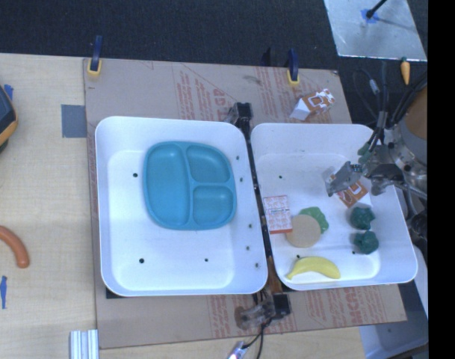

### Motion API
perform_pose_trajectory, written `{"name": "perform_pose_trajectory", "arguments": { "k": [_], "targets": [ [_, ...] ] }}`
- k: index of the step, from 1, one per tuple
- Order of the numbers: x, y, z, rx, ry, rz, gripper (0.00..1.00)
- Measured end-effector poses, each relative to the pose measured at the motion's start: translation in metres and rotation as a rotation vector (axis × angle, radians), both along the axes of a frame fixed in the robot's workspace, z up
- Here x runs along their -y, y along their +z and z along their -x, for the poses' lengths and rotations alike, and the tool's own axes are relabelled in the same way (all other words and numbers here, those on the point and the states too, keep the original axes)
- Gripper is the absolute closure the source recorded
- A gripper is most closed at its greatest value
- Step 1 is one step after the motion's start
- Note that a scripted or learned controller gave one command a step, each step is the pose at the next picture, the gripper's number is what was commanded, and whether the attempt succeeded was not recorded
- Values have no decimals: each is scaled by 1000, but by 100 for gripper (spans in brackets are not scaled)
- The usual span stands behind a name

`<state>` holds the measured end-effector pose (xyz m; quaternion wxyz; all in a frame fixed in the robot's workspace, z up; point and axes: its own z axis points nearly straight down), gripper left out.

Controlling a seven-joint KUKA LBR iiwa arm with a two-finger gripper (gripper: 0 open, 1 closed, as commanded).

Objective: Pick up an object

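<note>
Leftmost, a sausage (11, 245) lay on the bench. Next, a blue divided plate (190, 185) sat in the left bin (115, 268). Right bin (391, 271) held a card (276, 212), banana (314, 268), sandwich (306, 228), two green pieces (362, 217). Gripper (352, 182) hung over an orange packet (354, 194); grip state unclear.

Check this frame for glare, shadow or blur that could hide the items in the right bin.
Camera view: even overhead light, with mild glare washing out the white bin floor. The banana and two green pieces read clearly. The gripper looks soft and throws little shadow, so its finger state is unclear.
</note>
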<state>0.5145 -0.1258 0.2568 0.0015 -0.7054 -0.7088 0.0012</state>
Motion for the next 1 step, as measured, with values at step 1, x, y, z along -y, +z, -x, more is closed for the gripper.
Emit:
{"name": "perform_pose_trajectory", "arguments": {
  "k": [1],
  "targets": [
    [-1,-100,20,-2,0,0,0]
  ]
}}
